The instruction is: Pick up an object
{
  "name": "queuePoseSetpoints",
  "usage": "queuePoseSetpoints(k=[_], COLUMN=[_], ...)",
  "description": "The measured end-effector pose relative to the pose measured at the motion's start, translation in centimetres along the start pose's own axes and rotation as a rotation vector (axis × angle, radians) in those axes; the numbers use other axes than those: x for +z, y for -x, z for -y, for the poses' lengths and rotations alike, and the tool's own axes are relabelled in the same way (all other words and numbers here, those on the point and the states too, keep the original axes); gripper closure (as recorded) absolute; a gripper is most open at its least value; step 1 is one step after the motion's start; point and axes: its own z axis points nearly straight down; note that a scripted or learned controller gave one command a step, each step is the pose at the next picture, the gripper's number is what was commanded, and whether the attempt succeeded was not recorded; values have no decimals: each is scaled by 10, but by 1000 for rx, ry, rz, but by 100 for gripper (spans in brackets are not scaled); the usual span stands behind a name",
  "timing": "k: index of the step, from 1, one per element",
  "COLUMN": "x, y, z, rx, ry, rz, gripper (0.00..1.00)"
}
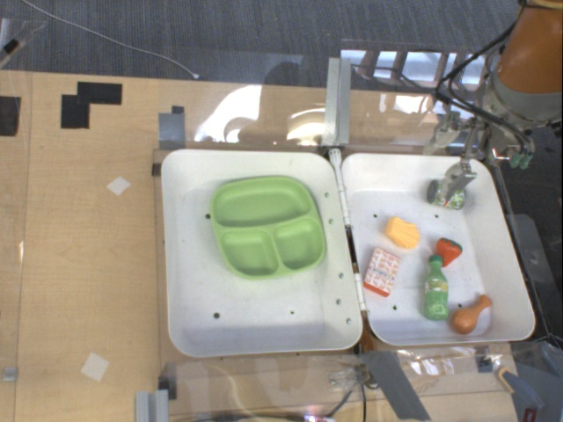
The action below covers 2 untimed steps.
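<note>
Grey metal at the fingers, low over the right bin; open or closed, cannot tell. Nearest, just leftward and nearer the camera: yellow block, lying flat. Judged light, rigid, smooth plastic. Best gripped across its short sides. Further out: green bottle, likely to roll.

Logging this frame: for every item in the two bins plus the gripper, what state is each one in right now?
green tray: flat in left bin, compartments bare
yellow block: lying loose, right bin
patterned box: lying flat
green bottle: on its side
strawberry: loose beside bottle
chicken drumstick: lying near bin corner
gripper: low over right bin's far side
</note>
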Motion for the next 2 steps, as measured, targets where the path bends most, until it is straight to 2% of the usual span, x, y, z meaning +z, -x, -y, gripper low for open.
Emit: queuePoseSetpoints(k=[1, 2], x=[77, 147], y=[22, 7], z=[4, -27], rx=[453, 81], ry=[-1, 1], rz=[-5, 17], gripper=[0, 0])
